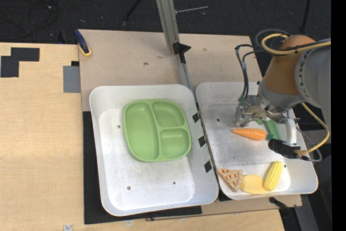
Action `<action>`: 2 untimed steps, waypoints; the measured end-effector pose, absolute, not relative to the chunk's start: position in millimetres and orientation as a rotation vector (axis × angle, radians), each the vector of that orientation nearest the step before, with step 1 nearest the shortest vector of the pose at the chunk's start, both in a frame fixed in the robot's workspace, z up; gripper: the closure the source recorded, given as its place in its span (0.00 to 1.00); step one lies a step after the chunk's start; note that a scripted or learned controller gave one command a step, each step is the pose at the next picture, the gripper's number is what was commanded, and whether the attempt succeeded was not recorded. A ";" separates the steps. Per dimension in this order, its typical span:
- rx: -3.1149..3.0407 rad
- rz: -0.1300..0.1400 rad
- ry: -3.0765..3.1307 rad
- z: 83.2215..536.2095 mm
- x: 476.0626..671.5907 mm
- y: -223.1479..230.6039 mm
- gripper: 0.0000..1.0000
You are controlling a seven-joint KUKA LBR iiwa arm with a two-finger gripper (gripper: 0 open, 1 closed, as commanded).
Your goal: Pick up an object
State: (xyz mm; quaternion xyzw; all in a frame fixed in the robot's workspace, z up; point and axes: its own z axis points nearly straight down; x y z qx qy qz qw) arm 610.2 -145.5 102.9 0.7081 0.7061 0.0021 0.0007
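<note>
My pincer (250,116) hangs just above the carrot (250,133), which lies flat in the right bin (227,157) (nothing lifted yet). Whether my pincer is open, I cannot tell. Closing on the carrot and raising it both remain.

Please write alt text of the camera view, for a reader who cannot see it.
The grey arm's pincer hangs just above a toy carrot in the right bin. Corn and a waffle lie at that bin's near edge. The left bin holds a green plate.
</note>
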 end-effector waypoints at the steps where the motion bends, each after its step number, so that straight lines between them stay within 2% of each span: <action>1: 2.218 0.003 2.220 166.5 610.3 -146.4 1.00; 2: 2.218 0.003 2.220 227.3 603.8 -148.5 1.00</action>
